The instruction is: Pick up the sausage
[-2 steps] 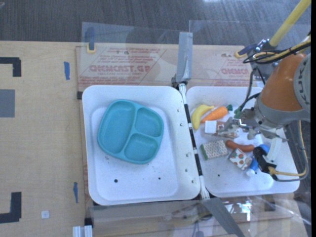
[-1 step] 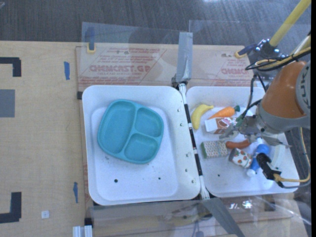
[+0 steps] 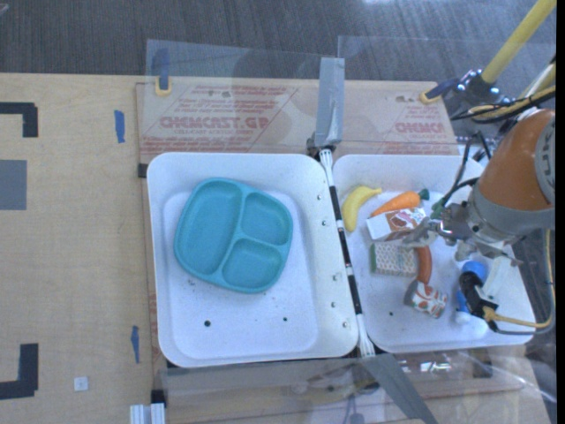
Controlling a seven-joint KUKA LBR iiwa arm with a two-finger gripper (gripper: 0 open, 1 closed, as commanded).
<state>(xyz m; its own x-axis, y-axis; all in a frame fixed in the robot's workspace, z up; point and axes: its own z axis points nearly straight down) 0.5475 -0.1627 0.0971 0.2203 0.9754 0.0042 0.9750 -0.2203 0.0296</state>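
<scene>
Camera view — arm over right bin, sausage beside the gripper

Camera view, hidden parts first. The gripper (image 3: 434,230) sits low over the right bin (image 3: 384,329), and its fingers are small and tangled with cables, so I cannot tell whether they are spread or closed, or whether they touch anything. The arm (image 3: 521,179), grey with an orange band, covers the bin's right wall and runs out of frame at the right edge. A blue and white item (image 3: 472,281) lies partly under the wrist; what it is cannot be made out.

Surface: wooden bench (image 3: 71,237) with black and blue tape marks, a clear sheet standing behind the bins, dark floor beyond. The left bin (image 3: 265,325) holds a teal divided plate (image 3: 234,235).

Task item: the sausage (image 3: 425,263) lies in the right bin, mid-right, just below the gripper. Its long axis runs nearly top to bottom in the frame, the upper end probably tucked under the gripper. Touching or just beside it: a small box (image 3: 395,225) above left, a patterned square packet (image 3: 388,258) to its left, a can (image 3: 427,300) at its lower end. A banana (image 3: 356,206) and carrot (image 3: 395,203) lie farther up.
</scene>
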